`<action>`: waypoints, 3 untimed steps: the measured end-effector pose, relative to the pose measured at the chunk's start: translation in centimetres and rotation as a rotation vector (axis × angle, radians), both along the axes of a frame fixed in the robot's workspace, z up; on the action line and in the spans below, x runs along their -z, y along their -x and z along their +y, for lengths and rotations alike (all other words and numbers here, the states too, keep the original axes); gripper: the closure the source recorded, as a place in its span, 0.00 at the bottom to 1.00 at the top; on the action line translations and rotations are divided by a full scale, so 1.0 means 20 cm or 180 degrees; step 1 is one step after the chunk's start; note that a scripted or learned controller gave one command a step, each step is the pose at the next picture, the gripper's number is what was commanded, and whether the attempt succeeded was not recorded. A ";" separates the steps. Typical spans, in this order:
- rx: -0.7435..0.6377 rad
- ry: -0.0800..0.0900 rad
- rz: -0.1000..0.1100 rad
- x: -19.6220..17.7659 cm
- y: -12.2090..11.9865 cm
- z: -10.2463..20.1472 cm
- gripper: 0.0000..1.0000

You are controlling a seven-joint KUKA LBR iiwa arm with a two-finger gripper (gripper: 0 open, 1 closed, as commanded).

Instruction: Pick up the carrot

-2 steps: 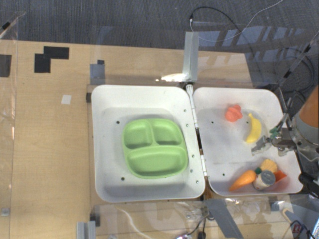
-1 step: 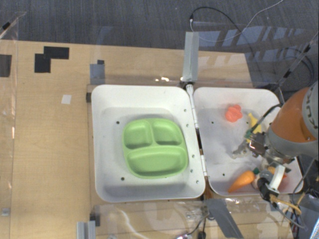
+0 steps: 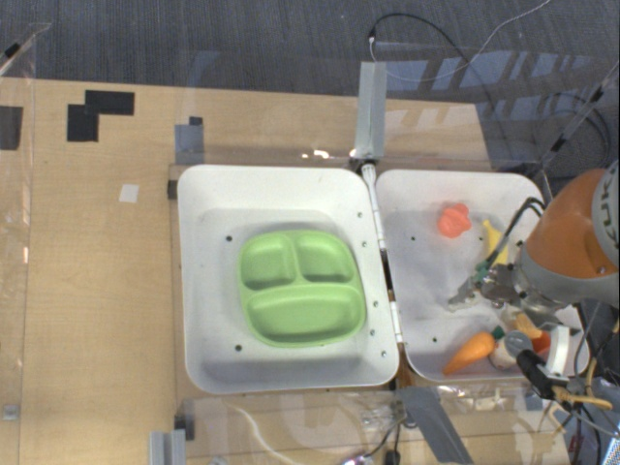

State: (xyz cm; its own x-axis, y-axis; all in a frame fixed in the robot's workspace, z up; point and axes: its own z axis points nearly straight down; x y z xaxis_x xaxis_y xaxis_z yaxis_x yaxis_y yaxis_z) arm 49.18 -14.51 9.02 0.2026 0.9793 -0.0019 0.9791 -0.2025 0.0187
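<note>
The orange carrot [image 3: 469,352] with a green top lies along the front edge of the right bin [image 3: 417,260], its tip pointing to the front left. My gripper [image 3: 472,291] hangs over the middle right of that bin, a little behind the carrot and apart from it. Nothing shows held in it. The arm's orange band [image 3: 573,232] sits over the bin's right edge.
A red-orange round fruit [image 3: 452,220] and a yellow piece [image 3: 493,239] lie at the back of the right bin. Small toy foods [image 3: 523,342] crowd the front right corner beside the carrot's top. A green divided plate [image 3: 301,288] sits in the left bin [image 3: 208,260].
</note>
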 end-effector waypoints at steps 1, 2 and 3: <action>-0.1681 0.0010 0.0041 -0.47 -0.19 -0.18 0.00; -0.1831 0.0003 0.0049 -0.06 0.02 -0.14 0.00; -0.2287 0.0019 0.0027 0.00 -0.10 -0.30 0.00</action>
State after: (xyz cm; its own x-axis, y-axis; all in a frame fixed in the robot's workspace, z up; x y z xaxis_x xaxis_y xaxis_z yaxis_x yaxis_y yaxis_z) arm 51.12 -20.51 8.98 -0.4921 0.8705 -0.0064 0.8705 0.4921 0.0095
